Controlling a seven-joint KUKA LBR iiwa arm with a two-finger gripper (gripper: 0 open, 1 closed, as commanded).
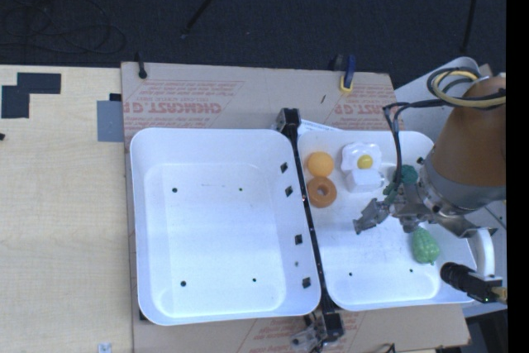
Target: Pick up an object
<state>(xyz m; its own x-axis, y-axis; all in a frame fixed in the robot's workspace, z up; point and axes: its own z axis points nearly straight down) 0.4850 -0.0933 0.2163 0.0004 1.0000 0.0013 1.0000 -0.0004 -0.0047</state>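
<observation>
Lying nearest the camera, the front rims of the two shallow white plastic bins run side by side on a sheet of brown printed cardboard (248,95) that covers the pale wooden table (58,244). The left bin (145,178) is the wider of the two. The right bin (380,298) holds all the loose things. A black clip strip (299,202) runs along the seam where the two bins meet.

Toward the right bin's near right side rests a green knobbly soft toy (425,246), close beside the arm's wrist. The grey arm with its orange band (473,140) reaches in from the right and hangs over the right half of that bin. Its gripper (369,218) points left and hovers over bare bin floor, with nothing seen between the dark fingers (364,223); whether they are spread or pressed together cannot be told from this angle.

Farther back, near the seam, sits an orange ring-shaped doughnut toy (321,193), and just behind it an orange ball (320,164), the two nearly touching. To their right stands a white block with a yellow round spot (362,164). A small dark green piece (407,174) shows beside the arm's cables.

At the cardboard's far edge stands a blue and yellow clamp (348,72).
</observation>
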